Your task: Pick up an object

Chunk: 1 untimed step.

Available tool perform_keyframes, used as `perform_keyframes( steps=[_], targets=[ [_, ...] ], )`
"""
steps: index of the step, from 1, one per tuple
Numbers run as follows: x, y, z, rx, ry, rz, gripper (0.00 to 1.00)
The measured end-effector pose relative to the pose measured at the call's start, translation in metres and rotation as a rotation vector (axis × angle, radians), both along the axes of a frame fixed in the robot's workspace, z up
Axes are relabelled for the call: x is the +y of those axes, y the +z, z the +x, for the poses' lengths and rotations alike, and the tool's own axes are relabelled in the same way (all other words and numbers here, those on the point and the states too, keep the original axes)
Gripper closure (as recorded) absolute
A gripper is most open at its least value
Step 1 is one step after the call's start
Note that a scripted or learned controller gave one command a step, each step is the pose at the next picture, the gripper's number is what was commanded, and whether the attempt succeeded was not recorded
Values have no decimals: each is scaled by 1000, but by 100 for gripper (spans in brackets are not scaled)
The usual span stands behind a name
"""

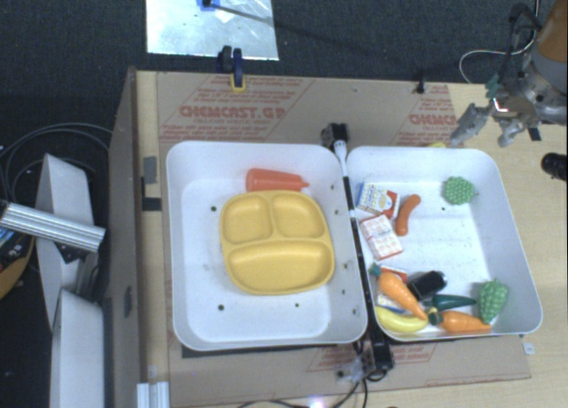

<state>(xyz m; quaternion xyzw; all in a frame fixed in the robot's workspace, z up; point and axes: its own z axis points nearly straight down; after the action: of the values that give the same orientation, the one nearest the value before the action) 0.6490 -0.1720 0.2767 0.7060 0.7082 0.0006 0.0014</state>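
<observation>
My gripper (pixel 486 131) hangs above the bench just beyond the far edge of the right bin (pixel 506 220), its two fingers spread apart with nothing between them. Below it in that bin lie a green knobbly ball (pixel 459 190), a small sausage (pixel 406 214) and two little cartons (pixel 376 197) (pixel 380 236). At the bin's near end are a carrot (pixel 394 288), a second carrot (pixel 463 322), a banana (pixel 399 320), a black item (pixel 426 284) and a green broccoli-like piece (pixel 492 298).
The left bin (pixel 195 247) holds a yellow divided plate (pixel 275 242) with an orange carrot (pixel 277 180) behind it. A black divider clamp (pixel 337 136) sits between the bins at the far edge. Cardboard (pixel 266 105) lies under both bins; cables run at the right.
</observation>
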Motion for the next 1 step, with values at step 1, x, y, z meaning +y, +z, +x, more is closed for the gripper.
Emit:
perform_keyframes(
  steps=[1],
  targets=[
    [20,-114,1,4,2,1,0]
  ],
)
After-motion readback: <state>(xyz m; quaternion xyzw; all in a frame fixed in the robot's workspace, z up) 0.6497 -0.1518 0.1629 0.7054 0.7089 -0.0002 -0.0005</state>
